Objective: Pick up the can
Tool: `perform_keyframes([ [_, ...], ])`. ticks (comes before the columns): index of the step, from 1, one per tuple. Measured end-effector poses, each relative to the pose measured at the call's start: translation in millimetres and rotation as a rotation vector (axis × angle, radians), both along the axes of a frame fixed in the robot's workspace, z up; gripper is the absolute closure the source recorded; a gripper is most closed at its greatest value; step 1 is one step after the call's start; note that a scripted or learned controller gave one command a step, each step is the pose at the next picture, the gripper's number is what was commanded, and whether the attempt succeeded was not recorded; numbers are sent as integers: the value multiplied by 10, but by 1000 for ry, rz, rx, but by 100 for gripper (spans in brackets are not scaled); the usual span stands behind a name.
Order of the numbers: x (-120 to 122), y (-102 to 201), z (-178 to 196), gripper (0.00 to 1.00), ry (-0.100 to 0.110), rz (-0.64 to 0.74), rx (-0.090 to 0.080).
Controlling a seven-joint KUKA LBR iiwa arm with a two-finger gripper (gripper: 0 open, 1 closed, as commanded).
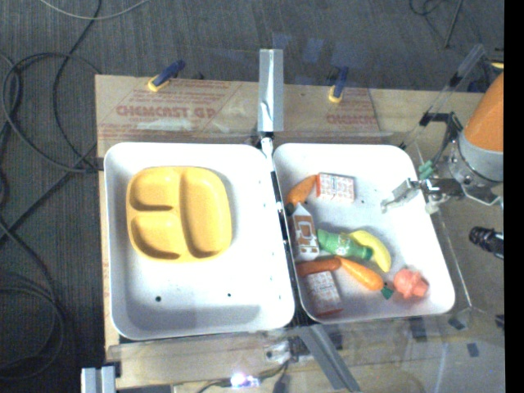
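Note:
The can is a small brownish-red cylinder lying on its side near the front edge of the right bin, just below a red sausage. My gripper hangs over the right side of that bin, near its right wall. It is well up and to the right of the can, with nothing seen in it. The grey arm with its orange band comes in from the right.
The right bin also holds a small carton, an orange piece, a white bottle, a green bottle, a banana, a carrot and a red fruit. In the left bin lies a yellow divided plate.

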State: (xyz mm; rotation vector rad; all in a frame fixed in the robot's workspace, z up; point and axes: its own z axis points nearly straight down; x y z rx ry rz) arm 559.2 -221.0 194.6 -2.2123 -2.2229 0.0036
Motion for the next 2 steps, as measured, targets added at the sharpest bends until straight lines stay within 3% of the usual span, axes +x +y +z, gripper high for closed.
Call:
perform_keyframes([
  [1, 353, 1116, -980, 0, 1, -145, -3],
  [2, 407, 511, -1057, 0, -14, -330, -1],
])
